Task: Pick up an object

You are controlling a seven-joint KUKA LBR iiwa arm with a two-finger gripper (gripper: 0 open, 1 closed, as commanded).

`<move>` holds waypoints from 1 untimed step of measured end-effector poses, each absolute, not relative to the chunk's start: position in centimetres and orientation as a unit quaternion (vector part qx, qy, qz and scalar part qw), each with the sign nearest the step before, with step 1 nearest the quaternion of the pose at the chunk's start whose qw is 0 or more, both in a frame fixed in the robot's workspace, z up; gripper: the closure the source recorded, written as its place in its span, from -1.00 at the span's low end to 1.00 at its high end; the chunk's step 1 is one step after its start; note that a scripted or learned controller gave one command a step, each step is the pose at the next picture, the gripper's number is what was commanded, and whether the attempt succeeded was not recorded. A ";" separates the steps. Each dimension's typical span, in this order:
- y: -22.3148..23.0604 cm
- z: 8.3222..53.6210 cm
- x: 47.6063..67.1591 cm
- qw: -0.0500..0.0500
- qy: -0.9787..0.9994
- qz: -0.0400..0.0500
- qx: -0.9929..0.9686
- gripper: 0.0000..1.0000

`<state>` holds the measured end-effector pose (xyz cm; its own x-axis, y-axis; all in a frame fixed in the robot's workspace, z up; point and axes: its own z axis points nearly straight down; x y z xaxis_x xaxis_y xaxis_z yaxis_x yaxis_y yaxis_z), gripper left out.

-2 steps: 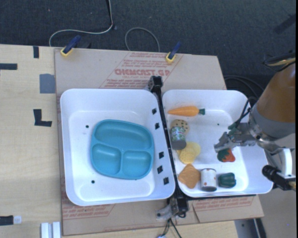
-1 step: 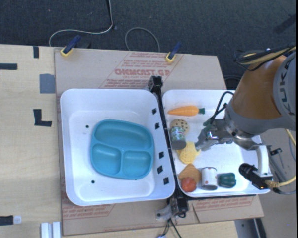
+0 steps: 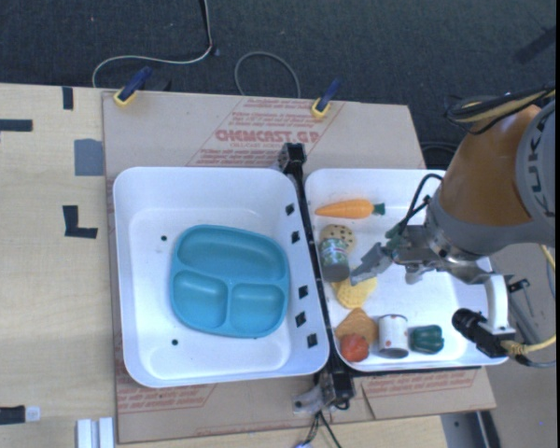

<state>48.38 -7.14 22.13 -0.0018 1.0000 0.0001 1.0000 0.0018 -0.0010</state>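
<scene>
Orange carrot (image 3: 345, 209) lies near the far edge of the right bin (image 3: 448, 177), long axis running across the bin, green top toward the arm's side. Nearer the pincer (image 3: 366, 267) sit a small jar (image 3: 335, 247) and a yellow piece (image 3: 357, 293) by the divider. Whether the pincer is parted or closed I cannot tell. Crowding risks a nudge or double catch against the bin wall.

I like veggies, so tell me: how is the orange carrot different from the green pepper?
The orange toy carrot is long and thin; the dark green toy pepper is short and chunky. The carrot lies at the far end of the right white bin; the pepper sits at the near end. Both are in the same bin.
</scene>
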 end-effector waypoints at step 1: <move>-10.5 11.5 53.3 0.001 -0.707 0.002 -0.708 -1.00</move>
